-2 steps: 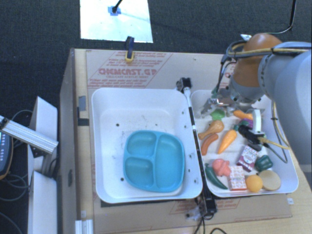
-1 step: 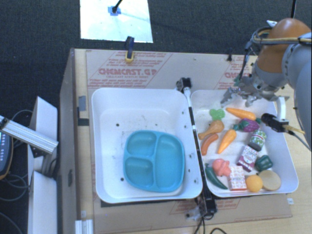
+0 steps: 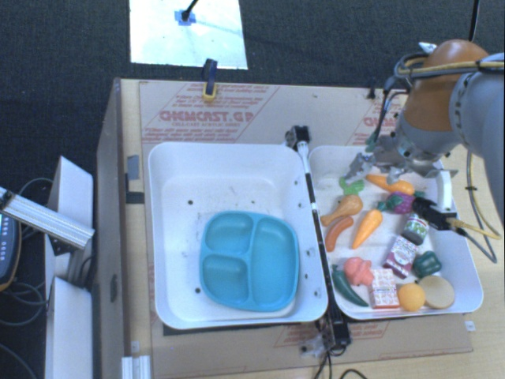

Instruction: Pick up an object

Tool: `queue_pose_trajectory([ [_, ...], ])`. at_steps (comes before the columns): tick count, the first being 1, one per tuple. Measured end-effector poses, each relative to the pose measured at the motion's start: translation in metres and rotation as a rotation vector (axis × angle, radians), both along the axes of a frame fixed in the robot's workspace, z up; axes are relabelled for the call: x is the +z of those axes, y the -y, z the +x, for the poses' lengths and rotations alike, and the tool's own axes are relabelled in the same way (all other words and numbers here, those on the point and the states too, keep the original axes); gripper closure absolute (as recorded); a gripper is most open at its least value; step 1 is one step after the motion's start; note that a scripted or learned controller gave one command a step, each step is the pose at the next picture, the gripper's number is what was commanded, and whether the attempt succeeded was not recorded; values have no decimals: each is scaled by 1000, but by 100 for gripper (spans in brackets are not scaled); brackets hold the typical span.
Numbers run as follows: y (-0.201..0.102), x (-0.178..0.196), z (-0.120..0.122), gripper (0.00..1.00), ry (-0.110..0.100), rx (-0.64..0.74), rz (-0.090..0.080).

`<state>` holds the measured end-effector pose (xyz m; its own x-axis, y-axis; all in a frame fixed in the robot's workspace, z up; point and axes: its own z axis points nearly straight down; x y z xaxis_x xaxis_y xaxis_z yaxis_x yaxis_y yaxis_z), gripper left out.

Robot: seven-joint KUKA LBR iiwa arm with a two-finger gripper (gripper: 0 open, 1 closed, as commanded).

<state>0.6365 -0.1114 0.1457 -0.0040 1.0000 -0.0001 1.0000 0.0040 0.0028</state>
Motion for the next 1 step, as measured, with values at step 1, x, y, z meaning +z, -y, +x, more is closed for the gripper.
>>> queue_pose_trajectory([
  [1, -22, -60, 24, 0, 1, 0, -1],
])
